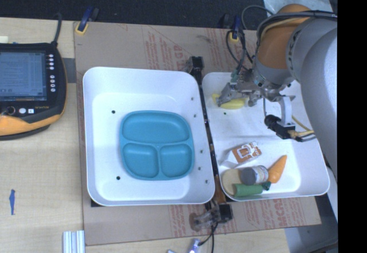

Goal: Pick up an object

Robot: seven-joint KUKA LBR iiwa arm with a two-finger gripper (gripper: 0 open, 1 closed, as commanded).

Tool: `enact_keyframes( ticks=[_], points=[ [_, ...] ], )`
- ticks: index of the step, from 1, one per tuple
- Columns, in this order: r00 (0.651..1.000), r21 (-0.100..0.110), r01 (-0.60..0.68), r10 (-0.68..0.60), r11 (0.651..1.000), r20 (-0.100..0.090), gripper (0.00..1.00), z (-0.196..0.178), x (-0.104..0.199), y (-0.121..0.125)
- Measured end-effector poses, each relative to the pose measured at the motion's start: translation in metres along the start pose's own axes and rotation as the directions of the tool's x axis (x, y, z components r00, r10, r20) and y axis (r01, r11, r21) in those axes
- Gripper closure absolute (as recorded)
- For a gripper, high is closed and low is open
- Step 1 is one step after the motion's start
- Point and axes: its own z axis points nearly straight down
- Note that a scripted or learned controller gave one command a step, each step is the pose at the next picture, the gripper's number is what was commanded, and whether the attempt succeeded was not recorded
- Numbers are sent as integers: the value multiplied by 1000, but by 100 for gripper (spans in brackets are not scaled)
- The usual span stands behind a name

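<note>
Yellow fruit (230,104), perhaps a banana, lies right under the gripper (239,96), half hidden by it; whether it is clamped cannot be told. Below the gripper sit a small orange packet (247,152), then a carrot (277,168), a grey can (253,175) and a green piece (248,190). Far left, a blue divided tray (156,144) rests in the other white bin (97,131).

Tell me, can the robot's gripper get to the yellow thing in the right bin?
Probably yes. The gripper is already right over the yellow thing near the back of the right bin, and nothing lies between them. The other items sit farther forward.
</note>
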Motion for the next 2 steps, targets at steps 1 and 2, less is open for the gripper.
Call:
enact_keyframes(
  ticks=[1,2],
  points=[
    [1000,0,1,-1,1000,1,0,7,3,8],
    [1000,2,1,-1,1000,0,0,7,5,8]
  ],
)
